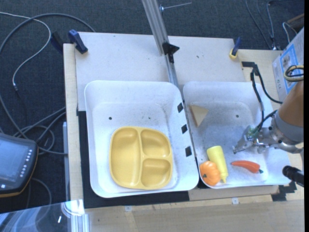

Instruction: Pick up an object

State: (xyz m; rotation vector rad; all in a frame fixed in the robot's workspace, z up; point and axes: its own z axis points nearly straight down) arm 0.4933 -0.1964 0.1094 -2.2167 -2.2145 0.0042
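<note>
In the right bin (219,91) lie a tan wedge (197,114) near the back left, a yellow bottle-shaped piece (218,161) and an orange round fruit (210,173) at the front left, and a red-orange pepper (245,166) at the front. My gripper (246,140) hangs low over the bin's right part, just above and behind the pepper. It touches none of the objects. Nothing shows between its fingers.
The left bin (130,95) holds a yellow divided plate (141,156). A metal post (159,23) runs along the seam between the bins. Black cables (258,88) trail over the right bin's back right corner. The arm's orange band (294,108) sits at the right edge.
</note>
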